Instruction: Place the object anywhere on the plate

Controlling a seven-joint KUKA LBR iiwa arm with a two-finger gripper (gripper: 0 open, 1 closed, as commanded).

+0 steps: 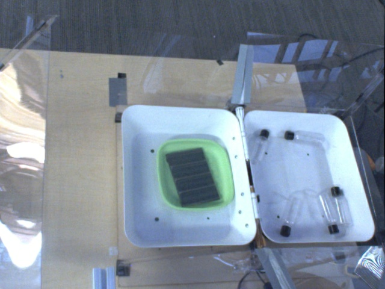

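While one dark block [192, 176] lies on one green plate [165, 179], four clear vials [330, 208]

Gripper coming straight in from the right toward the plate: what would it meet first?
Probably the right bin and its clear vials, before the green plate; depth is unclear.

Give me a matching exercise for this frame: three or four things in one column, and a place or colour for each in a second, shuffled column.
Things
1. green plate
2. dark ridged block
3. clear vials with black caps
4. grey metal bar

Places
A. scattered in the right bin
B. lying on the plate
C. on the bench behind the two bins, above where they meet
D. sitting in the left bin

Pairs: 1-D, 2-B, 3-A, 4-C
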